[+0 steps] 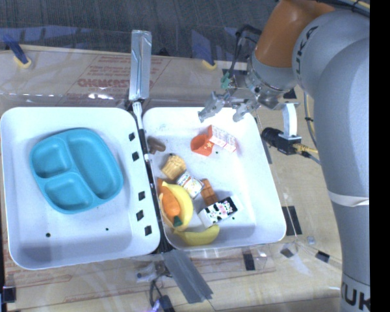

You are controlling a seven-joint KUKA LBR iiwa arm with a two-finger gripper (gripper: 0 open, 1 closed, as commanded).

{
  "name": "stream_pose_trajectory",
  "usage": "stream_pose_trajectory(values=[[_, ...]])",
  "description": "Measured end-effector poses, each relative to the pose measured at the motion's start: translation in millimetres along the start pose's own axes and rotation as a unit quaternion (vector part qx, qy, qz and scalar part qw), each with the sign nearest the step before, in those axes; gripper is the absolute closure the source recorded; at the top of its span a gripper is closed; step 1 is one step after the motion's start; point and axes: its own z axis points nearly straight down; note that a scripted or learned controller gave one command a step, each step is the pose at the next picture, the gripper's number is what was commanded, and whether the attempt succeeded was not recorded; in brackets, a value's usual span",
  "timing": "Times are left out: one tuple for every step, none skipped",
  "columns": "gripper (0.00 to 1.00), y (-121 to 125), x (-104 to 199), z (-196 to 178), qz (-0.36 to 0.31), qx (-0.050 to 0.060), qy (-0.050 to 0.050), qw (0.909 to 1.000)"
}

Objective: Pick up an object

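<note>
Over the far edge of the right bin (268,200) hangs my gripper (223,110), its two fingers spread apart with nothing between them. One fingertip (205,114) points toward the middle of the bench, the other (239,114) sits just above the bin's back rim. My grey arm (341,83) reaches in from the right, the orange band (283,28) just above my wrist.

Just below my fingers, in the upper part of the right bin, lies a small orange and white carton (211,141), tilted on its side. It is near my gripper but apart from it. Toward the bin's left wall sits a small brown piece (155,145). Further down the bin the things crowd together: a tan cup-shaped item (173,166), a small jar with a pale label (190,186), a brown block (208,191), and a black and white patterned box (220,209). Beside these, against the left wall, a yellow banana (184,208) curls around an orange carrot-like toy (171,207), and a second yellow banana (199,235) lies along the near side of the bin.

In the left bin (26,239) rests a blue divided plate (75,168) with three compartments, set toward the bin's upper half, well apart from me.
</note>
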Motion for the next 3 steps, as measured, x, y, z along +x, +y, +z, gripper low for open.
stream_pose_trajectory(values=[[0.00, 15.1, -0.3, 110.4, 0.032, -0.016, -0.005, 0.9994], [0.00, 3.2, -22.6, 128.1, -0.006, -0.008, -0.001, 1.0000], [0.00, 8.7, -65.2, 123.5, 0.039, -0.003, -0.001, 0.9993]])
